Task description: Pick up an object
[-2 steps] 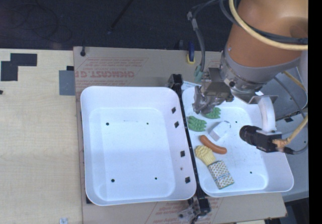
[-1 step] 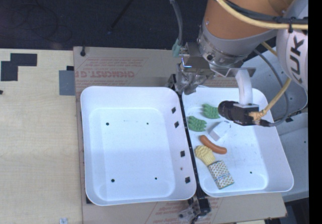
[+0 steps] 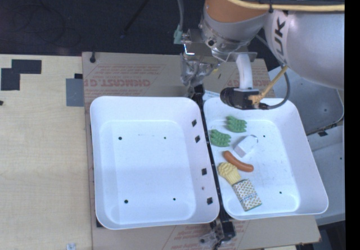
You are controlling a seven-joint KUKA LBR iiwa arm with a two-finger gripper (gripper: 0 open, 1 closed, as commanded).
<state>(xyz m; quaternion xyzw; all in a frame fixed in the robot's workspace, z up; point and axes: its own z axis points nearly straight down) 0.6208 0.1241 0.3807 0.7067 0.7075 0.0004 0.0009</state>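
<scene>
the gripper hangs over the far rim between the two bins, and you cannot tell how it is set. your nearest pick is the sausage, an orange-red toy lying mid right bin. judge it light, stiff and slick; take it across its narrow middle.

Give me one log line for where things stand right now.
phase: approach | claw: above bins' far edge | holding: nothing seen | right bin: toys untouched
</scene>
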